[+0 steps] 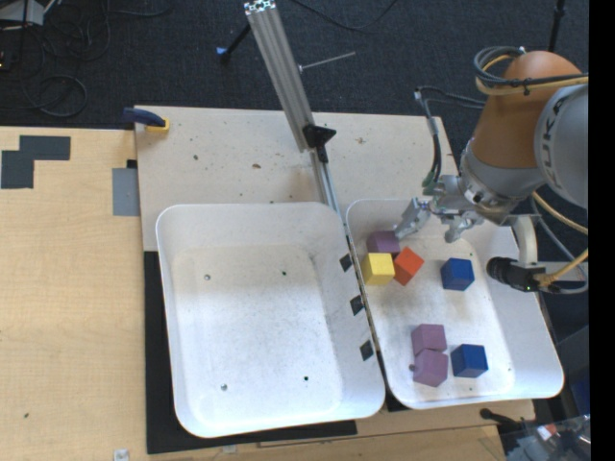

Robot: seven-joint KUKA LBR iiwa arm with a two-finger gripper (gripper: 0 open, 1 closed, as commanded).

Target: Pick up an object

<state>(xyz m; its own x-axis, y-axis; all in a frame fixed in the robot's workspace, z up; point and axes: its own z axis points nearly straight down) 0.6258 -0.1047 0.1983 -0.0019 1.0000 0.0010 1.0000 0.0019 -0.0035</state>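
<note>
Approach step: tool [437,221] hovers w/ fingers apart, nothing btwn them, over right bin's [538,377] far end. Nearest pick, orange cube [409,264], sits beside yellow cube [380,268]. Next: descend, centre, close.

No words, labels, brands or numbers can be read on anything here.

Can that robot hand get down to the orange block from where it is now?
Probably yes. The hand hangs just above and beside the orange block, whose top is uncovered. The yellow block and a purple block crowd its left side, which could hamper the grip.
</note>
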